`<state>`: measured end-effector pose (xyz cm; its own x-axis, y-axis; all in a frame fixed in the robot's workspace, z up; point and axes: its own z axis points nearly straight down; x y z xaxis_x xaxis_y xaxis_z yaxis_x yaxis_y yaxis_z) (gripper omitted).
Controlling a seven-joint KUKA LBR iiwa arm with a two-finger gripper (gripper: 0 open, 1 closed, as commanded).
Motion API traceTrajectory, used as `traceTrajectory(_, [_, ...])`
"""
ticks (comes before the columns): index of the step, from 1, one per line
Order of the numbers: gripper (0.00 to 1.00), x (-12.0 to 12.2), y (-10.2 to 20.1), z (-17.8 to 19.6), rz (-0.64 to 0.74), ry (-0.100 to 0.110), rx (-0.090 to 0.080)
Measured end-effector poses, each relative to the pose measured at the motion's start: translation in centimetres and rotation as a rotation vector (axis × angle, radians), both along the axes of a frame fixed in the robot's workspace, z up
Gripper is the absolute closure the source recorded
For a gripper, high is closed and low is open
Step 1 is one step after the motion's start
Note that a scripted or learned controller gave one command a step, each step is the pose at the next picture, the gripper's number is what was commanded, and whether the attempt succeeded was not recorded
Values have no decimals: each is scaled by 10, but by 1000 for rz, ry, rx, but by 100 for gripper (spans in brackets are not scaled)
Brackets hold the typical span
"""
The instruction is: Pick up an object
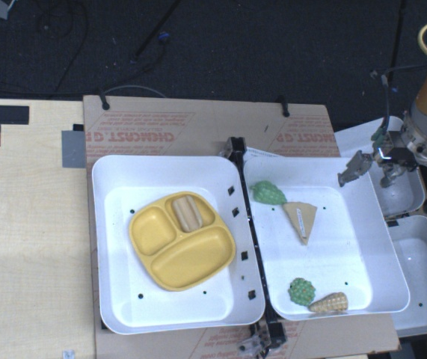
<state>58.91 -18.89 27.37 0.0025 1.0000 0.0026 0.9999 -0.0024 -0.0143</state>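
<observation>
The right bin (363, 275) holds a green leafy piece (269, 194) at its top left and a tan cheese wedge (301, 219) just right of it. A small green broccoli-like piece (301, 292) and a waffle cone (329, 303) lie together near the front wall. My gripper (369, 175) hovers over the bin's upper right rim, well right of the wedge. Its fingers stand open with nothing between them.
The left bin (116, 200) carries a yellow divided plate (183, 256) with a tan bread-like piece (189, 214) in its top compartment. A black divider (247, 230) runs between the bins. Another white tray (419, 268) sits at the right.
</observation>
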Motion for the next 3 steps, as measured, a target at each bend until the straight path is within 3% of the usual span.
traceTrajectory(1, [0,2,0,8,3,-13,-3])
traceTrajectory(3, [0,-4,2,-83,2,-8,-1])
